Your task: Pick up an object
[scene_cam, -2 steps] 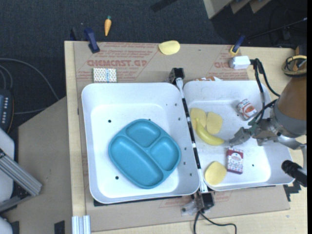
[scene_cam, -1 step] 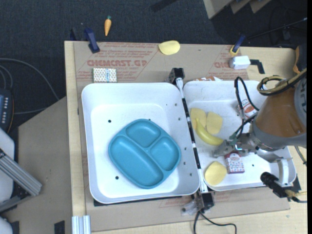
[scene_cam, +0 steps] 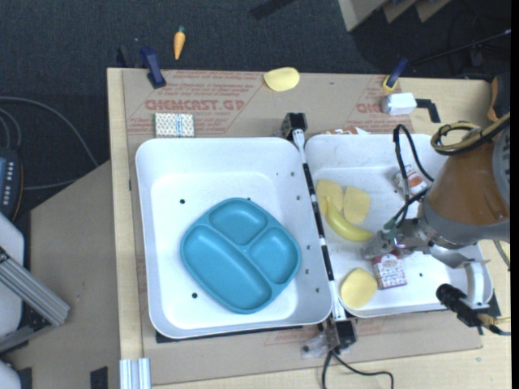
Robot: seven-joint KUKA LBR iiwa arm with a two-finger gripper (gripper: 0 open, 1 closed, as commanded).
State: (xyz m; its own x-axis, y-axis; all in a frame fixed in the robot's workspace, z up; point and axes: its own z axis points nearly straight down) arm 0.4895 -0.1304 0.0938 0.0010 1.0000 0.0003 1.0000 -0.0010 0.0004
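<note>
Banana (scene_cam: 339, 217) lies just left of your tool (scene_cam: 391, 245), long axis toward the right bin's (scene_cam: 357, 148) front; tool state: cannot tell.

2 white bins (scene_cam: 162, 217), 1 blue divided plate (scene_cam: 239, 254), 1 banana (scene_cam: 336, 217), 3 yellow pieces (scene_cam: 358, 288), 1 small carton (scene_cam: 391, 272), 1 toy carrot (scene_cam: 179, 43).

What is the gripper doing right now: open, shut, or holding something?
Gripper: low in the right bin, beside the banana and above a small red-and-white packet; whether it grips anything cannot be told.
</note>
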